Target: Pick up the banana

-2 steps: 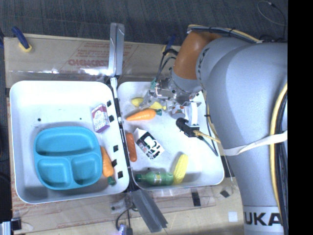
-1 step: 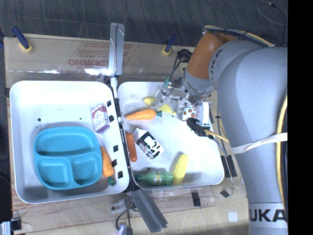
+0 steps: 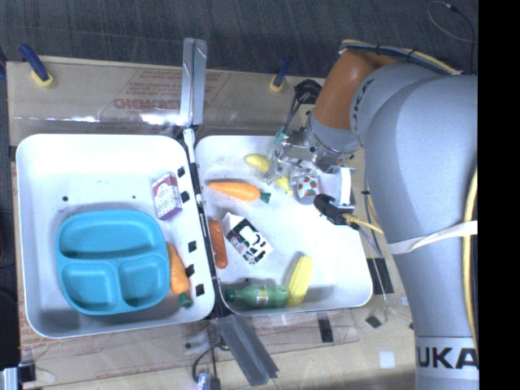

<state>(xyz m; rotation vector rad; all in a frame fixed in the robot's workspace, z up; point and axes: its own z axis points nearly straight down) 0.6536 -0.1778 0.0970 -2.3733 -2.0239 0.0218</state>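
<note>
I count two white bins [image 3: 32, 218], two carrots [image 3: 234, 191], one banana [image 3: 258, 162], one corn cob [image 3: 299, 276], one blue tray [image 3: 106, 262].

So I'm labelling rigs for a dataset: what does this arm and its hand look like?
The arm is bulky, smooth and rounded, in light grey, with an orange band above the wrist. White letters "UKA" show near its base. Dark and yellowish cables run beside the wrist. The hand is a small metallic assembly with dark parts.
</note>
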